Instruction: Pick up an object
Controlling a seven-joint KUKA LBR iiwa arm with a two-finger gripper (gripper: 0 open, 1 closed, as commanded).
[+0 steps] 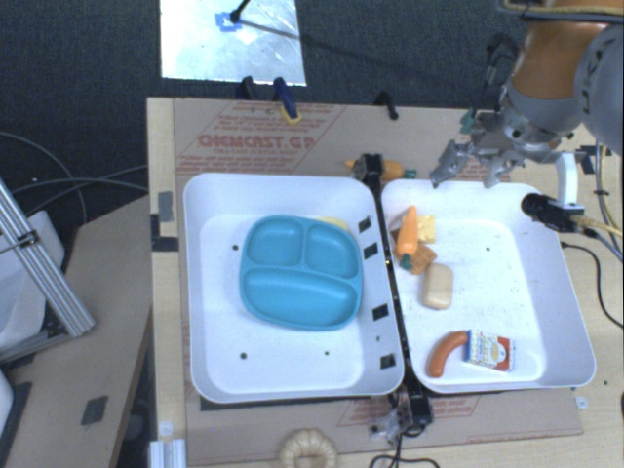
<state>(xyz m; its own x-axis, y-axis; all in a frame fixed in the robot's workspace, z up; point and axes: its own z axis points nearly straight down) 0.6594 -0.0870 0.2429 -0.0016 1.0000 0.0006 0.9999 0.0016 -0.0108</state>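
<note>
Holding one blue tray point(298, 271); one carrot point(408, 230), one sausage point(446, 352).

Blue tray point(300, 271): smooth matt plastic. White bins point(214, 261): glossy plastic. Bench board point(258, 135): printed brown cardboard.

Two white bins point(224, 359) sit side by side. The left one holds one blue tray point(300, 270). The right one holds one carrot point(408, 230), one yellow block point(426, 227), one tan bar point(438, 286), one sausage point(446, 352) and one small carton point(489, 349).
</note>
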